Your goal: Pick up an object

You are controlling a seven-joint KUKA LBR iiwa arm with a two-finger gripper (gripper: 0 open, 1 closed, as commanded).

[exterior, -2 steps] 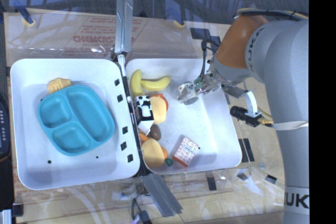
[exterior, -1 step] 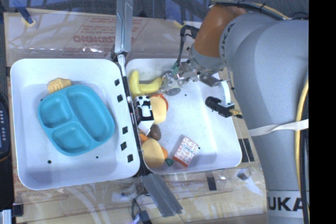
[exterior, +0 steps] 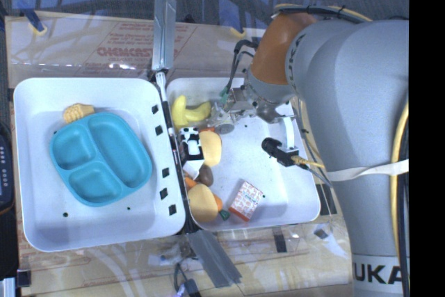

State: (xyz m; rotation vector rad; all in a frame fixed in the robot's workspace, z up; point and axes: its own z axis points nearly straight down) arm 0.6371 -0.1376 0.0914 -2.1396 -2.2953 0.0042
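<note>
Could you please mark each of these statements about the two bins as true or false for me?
1. The blue divided plate lies in the left bin. True.
2. The small red and white box sits in the left bin. False: it lies in the right bin, near its front.
3. The gripper is over the right bin, beside the yellow banana-like toy. True.
4. The blue plate is piled with toys. False: its compartments are bare; a yellow toy lies just beyond its rim.

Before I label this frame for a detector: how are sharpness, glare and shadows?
Camera view: soft and low in detail overall; small items beside the yellow banana blur together; light even, faint shadows; clear sheet behind the bins shows mild sheen.
</note>
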